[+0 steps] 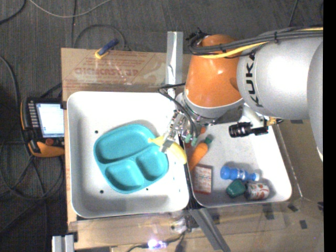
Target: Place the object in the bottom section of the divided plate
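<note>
Two shallow white bins sit side by side on the bench, seen from above at a slant. The left white bin [84, 193] holds a turquoise divided plastic plate [131, 159] with three sections, lying tilted toward the lower right. The grey arm with its orange band [212, 77] reaches in from the right, and its two-finger gripper [169, 139] hangs over the plate's right edge, close to the wall between the bins. A yellow banana-shaped object [176, 150] lies across the plate's right rim just beneath the fingertips, touching or nearly touching them; whether it is clamped between them cannot be told, nor whether the fingers stand apart or together.

The right white bin [281, 156] holds an orange carrot-shaped toy [198, 152] against its left wall, a small brown and white box [202, 178] just below it, a blue bottle [237, 172], a dark green object [235, 189] and a red and white can [258, 190] clustered near the lower edge.

Behind the bins lies a flat sheet of brown cardboard [113, 70] bearing a blue and yellow marker [106, 48]. An orange-edged handheld pendant with a lit screen [44, 125] rests to the left on grey carpet [42, 35], where thin cables trail.
</note>
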Controlling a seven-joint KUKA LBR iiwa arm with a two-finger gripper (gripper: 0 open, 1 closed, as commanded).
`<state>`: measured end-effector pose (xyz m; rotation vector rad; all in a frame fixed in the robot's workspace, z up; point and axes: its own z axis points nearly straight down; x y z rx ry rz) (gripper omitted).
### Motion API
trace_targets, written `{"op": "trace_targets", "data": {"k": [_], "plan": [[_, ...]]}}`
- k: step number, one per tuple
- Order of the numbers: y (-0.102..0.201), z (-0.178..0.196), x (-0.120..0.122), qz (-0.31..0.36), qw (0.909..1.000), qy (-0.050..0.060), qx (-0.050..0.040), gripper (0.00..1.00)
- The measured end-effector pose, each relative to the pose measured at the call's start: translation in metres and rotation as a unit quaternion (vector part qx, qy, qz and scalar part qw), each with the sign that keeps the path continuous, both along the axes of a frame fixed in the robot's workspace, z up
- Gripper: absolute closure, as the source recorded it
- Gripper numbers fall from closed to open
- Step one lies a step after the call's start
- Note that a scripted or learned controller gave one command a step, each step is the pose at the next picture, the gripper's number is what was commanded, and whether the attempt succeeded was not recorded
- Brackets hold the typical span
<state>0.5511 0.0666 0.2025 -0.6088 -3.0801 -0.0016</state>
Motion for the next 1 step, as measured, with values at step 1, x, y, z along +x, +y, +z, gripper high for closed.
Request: {"op": "trace_targets", "data": {"k": [1], "plan": [[0.0006,0.0,0.0,0.0,1.0,0.0,0.0008,0.0]]}}
